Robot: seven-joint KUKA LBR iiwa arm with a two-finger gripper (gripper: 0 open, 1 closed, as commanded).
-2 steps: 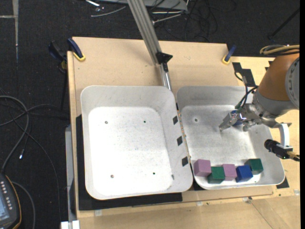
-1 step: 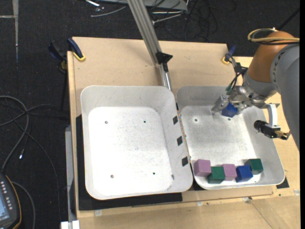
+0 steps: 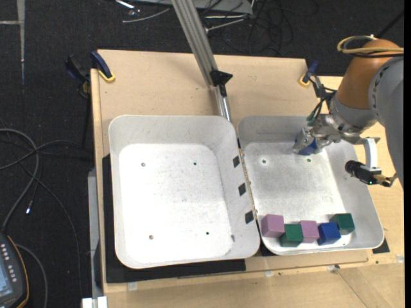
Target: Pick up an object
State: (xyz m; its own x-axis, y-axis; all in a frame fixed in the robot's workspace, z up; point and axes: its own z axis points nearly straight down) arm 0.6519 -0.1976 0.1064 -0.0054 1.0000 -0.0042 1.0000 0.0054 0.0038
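You see a small blue block (image 3: 311,145) at the tool (image 3: 307,141), low in the right white plastic bin (image 3: 321,191); whether it grips, you cannot tell.

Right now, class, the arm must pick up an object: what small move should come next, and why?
Probably carry the gripper toward the near edge of the right bin. It sits at the bin's far end, while the blocks, such as the blue block and purple block, line the near edge.
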